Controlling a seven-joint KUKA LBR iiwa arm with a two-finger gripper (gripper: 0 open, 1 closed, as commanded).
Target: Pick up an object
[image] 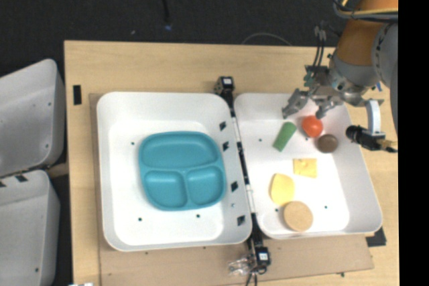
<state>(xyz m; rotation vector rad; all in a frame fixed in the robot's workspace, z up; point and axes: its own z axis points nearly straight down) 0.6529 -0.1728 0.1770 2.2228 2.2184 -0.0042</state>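
**A:** Where is your arm sitting right now?

**B:** You have the gripper (pixel 310 106) over the far edge of the right bin (pixel 355 204), reaching in from the right; the orange band sits just above the wrist. Its two fingers are spread apart and angled down — nothing lies between them, so you are holding nothing.

**A:** And the things you could pick?

**B:** All of them are in that right bin; the red ball (pixel 312 126) lies just below the gripper, close under the right finger, though you cannot tell from this slant whether they touch. Just beside the ball, toward the bin's right wall, is a small brown round piece (pixel 327 143); to the ball's left lies a green stick (pixel 284 136), tilted, near the left finger.

**A:** Further down?

**B:** A yellow wedge with holes (pixel 305 167) lies near the middle of the bin; below and left of it is a rounder yellow piece (pixel 281 187), and touching that piece's lower edge — or very nearly — is a tan disc (pixel 297 216) near the front wall.

**A:** The other bin?

**B:** Your left bin (pixel 114 144) bears a teal divided plate (pixel 181 169) with three compartments; it lies flat in the middle, well apart from the gripper.
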